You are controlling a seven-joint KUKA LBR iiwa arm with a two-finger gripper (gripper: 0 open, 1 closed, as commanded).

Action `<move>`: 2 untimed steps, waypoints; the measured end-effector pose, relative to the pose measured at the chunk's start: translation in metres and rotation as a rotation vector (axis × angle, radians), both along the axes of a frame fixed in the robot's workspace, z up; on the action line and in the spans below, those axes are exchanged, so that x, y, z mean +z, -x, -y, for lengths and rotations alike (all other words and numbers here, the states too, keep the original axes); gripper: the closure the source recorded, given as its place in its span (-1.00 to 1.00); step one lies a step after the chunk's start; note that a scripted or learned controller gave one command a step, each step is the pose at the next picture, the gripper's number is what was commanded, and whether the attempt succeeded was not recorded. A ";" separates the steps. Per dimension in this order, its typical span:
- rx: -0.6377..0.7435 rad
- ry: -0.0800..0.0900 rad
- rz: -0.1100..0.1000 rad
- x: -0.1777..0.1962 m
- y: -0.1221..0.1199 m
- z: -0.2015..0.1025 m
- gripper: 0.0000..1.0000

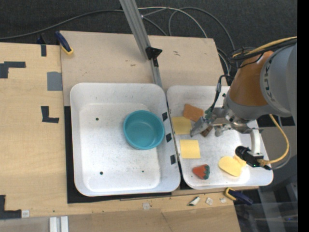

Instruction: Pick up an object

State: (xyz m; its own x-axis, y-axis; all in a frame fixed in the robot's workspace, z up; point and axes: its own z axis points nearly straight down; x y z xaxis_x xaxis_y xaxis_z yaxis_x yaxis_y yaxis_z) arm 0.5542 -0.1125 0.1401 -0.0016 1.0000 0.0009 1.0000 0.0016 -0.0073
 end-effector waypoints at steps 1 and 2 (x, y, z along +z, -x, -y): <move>-0.001 0.001 0.006 -0.052 0.000 0.000 -1.00; 0.001 0.000 0.004 -0.041 0.000 -0.001 1.00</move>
